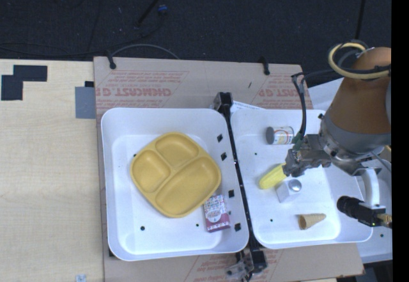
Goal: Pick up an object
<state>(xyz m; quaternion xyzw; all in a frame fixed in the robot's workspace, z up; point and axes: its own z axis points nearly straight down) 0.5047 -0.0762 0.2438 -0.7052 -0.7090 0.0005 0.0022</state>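
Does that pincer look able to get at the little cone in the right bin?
Probably yes. The cone lies alone on the floor of the right bin, with open space around it. The pincer hovers in the same bin by the yellow piece, a short way off.

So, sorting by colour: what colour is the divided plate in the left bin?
Yellow; the three-compartment plastic plate shows clearly in the camera view.
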